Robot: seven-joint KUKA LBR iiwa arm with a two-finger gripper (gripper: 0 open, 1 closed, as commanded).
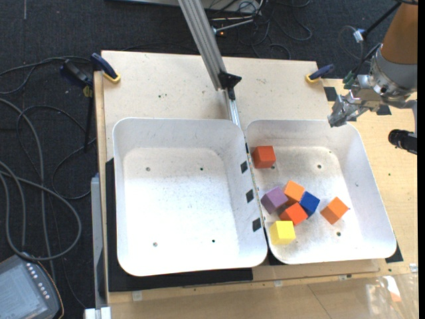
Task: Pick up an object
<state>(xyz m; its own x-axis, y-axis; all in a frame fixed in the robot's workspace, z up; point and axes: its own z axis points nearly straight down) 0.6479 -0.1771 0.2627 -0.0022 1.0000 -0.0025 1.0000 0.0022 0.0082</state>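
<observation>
Camera view: blocks sit in the right bin, gripper off at its far corner

Nearest in the right bin (372, 241) lies a yellow block (283, 232), close to the wall it shares with the left bin (133, 244). Just beyond it a red block (293, 212), a purple block (273, 199), a blue block (309, 203) and an orange block (294, 191) crowd together, touching. Another orange block (335, 209) lies apart to their right. Farther back, a red-orange block (264, 156) sits alone near the shared wall. The gripper (339, 117) hangs over the right bin's far right corner, holding nothing; whether it is spread or closed cannot be told.
</observation>
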